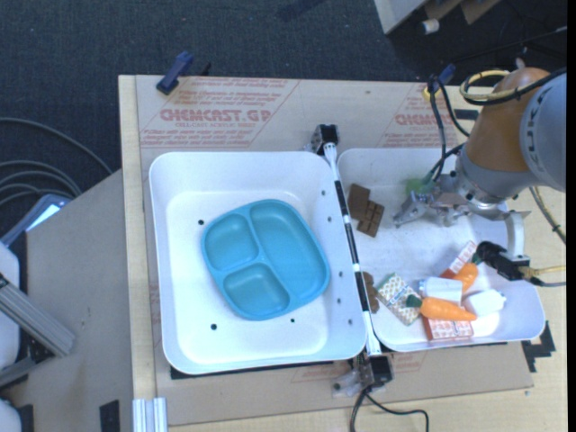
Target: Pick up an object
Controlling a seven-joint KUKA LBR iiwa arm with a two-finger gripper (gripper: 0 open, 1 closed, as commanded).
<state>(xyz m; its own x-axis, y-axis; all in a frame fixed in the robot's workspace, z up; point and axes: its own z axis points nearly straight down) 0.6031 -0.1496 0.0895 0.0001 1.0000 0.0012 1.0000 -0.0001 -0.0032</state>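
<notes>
Two white bins sit on the surface. My pincer [423,207] hovers low in the right bin [396,165], grip state indeterminate. Candidate objects: brown chocolate bar [364,209] just beside it, toy carrot [445,310] farther off. Step: approach. Next: descend and grasp.

Glossy blue plastic plate [265,259], smooth white plastic bins [171,268]

Two bins sit side by side on the bench [144,241]. In the left bin [171,268], a divided plate [264,259] lies near the middle. In the right bin [531,318], a chocolate bar [365,209] lies by the left wall, the gripper [416,210] to its right. A toy carrot [443,309] lies among small packets [447,329] near the front right corner.
</notes>
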